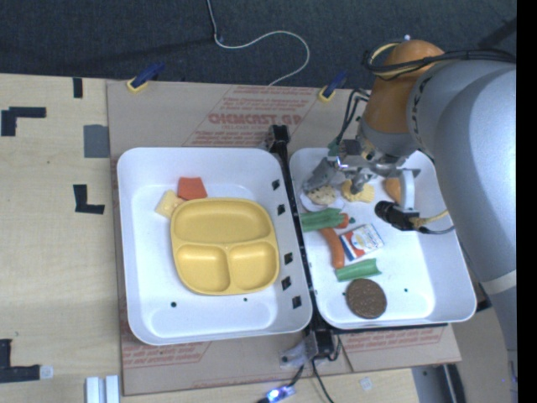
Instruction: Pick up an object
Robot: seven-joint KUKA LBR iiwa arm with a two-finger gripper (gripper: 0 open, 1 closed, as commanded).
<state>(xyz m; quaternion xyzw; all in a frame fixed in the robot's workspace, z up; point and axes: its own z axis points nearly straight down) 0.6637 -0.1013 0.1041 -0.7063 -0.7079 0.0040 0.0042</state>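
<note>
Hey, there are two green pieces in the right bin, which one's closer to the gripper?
The upper green piece, beside the bin divider, sits just below the gripper. The other green piece lies farther down, next to the brown round disc.

From my seat, the arm (pixel 470 133) runs off the right edge, so I see no base. Its wrist covers the far corner of the right bin (pixel 436 300), and the gripper (pixel 340 179) sits low over a pale lumpy item (pixel 321 196) and a yellowish one (pixel 361 193); I can't make out either, perhaps toy food. The yellow divided tray (pixel 225 246) hides part of a pale yellow block (pixel 167 202). The print on the small card (pixel 363 240) is too fine to read.
</note>
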